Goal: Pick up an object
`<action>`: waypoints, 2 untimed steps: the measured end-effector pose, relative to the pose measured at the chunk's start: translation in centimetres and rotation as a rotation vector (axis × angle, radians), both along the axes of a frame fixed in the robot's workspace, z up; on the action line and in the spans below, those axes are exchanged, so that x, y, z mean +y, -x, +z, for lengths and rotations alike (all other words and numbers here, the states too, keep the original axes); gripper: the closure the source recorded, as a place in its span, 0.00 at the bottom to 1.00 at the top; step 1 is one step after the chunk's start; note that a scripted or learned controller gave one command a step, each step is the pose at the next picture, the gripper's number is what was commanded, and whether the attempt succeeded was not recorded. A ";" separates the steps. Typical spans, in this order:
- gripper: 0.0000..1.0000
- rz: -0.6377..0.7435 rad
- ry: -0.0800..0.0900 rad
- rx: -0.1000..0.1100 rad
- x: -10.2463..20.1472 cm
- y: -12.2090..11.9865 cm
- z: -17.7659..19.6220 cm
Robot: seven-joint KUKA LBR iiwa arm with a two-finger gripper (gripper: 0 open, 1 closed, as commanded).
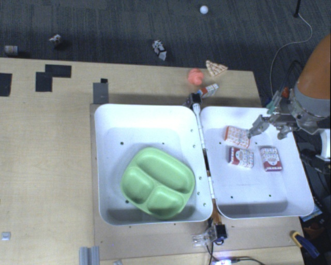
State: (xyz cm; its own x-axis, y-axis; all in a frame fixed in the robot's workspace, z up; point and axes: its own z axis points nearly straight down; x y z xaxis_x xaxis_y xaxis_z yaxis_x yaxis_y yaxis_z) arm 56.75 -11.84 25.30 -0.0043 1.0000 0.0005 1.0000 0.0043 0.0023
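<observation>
Grey below an orange band: noted the arm (314, 83) so coloured at the right edge, poised above the upper right part of the right bin (258, 207). Found the end effector (268, 133) with its two fingers spread apart and nothing held between them. Saw one fingertip (255, 130) just beside the right edge of the orange-and-white packet (237, 136); could not tell whether touching or merely above it.

Counted three small packets on the floor of that bin, all lying flat. Placed the orange-and-white packet uppermost, the red-and-white packet (241, 157) just below it, and the red packet (270, 158) to the right of that one, near but apart.

Found in the left bin (111, 124) a green divided plate (158, 181), resting towards the lower middle, slightly turned, with three hollows visible.

Spotted on the wooden surface (46, 165), behind the bins, an orange ball (195, 76), a triangular wedge-shaped piece (216, 68) just to its right, and a small tube-like item (208, 91) near the seam between the bins. Made out a white ball (204, 9) on the dark floor (103, 26) beyond.
</observation>
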 end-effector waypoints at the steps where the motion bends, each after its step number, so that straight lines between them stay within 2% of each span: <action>1: 0.00 -0.001 0.001 -0.001 -0.6 -4.2 -16.2; 2: 1.00 0.000 0.001 -0.006 -0.5 -4.4 -15.1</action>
State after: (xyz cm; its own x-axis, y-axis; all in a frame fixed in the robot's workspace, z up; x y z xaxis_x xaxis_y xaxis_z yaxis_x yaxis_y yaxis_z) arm 61.13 -12.37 10.25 -0.0039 1.0000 -0.0003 1.0000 0.0039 0.0083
